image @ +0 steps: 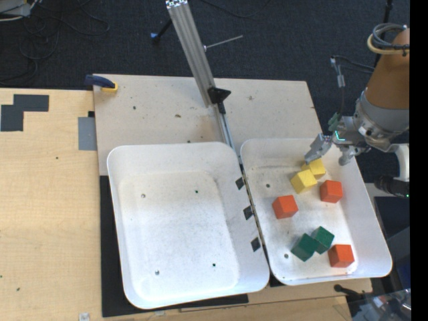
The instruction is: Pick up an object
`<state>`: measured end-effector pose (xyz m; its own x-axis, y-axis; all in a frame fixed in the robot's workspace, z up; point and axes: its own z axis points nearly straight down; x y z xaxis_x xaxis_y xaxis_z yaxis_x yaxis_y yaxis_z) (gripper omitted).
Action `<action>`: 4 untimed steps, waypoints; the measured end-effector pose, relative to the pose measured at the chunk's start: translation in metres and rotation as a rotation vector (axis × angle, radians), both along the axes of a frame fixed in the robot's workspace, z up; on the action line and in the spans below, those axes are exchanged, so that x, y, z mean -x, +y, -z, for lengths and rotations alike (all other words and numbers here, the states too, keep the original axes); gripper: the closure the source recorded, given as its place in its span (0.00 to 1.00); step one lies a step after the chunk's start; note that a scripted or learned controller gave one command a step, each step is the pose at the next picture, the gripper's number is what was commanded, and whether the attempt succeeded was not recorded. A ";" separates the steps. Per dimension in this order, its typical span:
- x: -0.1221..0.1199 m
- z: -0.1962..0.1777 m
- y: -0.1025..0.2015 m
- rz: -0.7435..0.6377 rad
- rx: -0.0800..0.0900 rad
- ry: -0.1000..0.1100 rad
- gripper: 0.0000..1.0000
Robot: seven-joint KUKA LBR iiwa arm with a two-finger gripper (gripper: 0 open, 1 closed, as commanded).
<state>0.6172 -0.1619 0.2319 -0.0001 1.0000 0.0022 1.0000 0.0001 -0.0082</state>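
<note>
Yellow blocks point(307, 175): two small cubes touching each other, near the top of the right bin point(374, 243).
Feel: they look hard and light, maybe a bit smooth. This is a guess.
Where to hold: pinch one block on two flat sides across from each other.
Gripper point(331, 151): just above the yellow blocks; fingers spread apart, holding nothing.
Other blocks: three orange blocks point(285, 206) and two green blocks point(313, 243) sit nearby.

Dark carpet floor point(281, 19), pale wooden bench point(40, 199), loose cables point(27, 5)
</note>
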 end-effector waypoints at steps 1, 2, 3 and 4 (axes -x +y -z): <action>-0.001 -0.003 0.000 -0.002 0.001 -0.005 0.00; 0.005 0.061 0.001 0.000 0.000 0.001 0.00; 0.007 0.125 0.006 0.003 0.000 0.002 0.00; 0.007 0.141 0.006 0.005 0.003 -0.006 0.00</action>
